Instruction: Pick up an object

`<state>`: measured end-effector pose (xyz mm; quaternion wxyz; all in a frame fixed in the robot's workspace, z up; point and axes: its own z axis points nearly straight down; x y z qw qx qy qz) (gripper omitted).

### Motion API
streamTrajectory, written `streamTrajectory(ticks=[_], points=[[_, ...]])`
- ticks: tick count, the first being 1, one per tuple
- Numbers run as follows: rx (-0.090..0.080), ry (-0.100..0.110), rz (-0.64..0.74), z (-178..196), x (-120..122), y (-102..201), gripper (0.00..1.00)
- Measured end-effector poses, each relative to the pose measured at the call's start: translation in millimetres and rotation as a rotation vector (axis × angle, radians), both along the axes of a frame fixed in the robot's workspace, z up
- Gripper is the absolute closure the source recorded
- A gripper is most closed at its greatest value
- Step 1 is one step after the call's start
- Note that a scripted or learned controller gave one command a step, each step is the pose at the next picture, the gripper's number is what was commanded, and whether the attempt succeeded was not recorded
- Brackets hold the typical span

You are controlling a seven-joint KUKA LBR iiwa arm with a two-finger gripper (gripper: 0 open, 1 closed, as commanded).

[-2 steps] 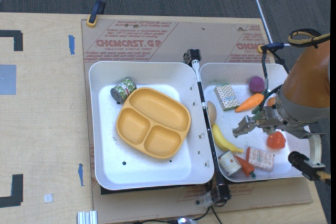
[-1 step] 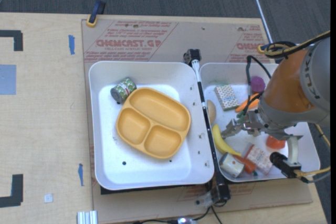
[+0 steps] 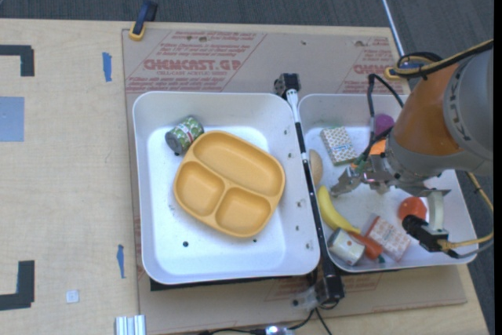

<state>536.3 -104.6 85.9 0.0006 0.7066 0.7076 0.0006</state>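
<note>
so the grey arm's end effector (image 3: 351,180) hangs low in the right white bin (image 3: 464,209), just right of the yellow banana (image 3: 332,210), can't tell its state, and the yellow divided plastic plate (image 3: 228,183) sits further left.

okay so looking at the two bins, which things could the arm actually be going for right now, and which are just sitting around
Likely targets, in the right bin under the gripper: banana, checkered block, wooden spoon, patterned box, orange ball.

Just lying about, in the left bin: yellow tray, green can.
</note>
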Motion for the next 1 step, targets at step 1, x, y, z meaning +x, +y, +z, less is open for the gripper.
streamTrajectory(ticks=[1], points=[[-0.002, -0.005, 0.000, 11.0, 1.3, -0.3, 1.00]])
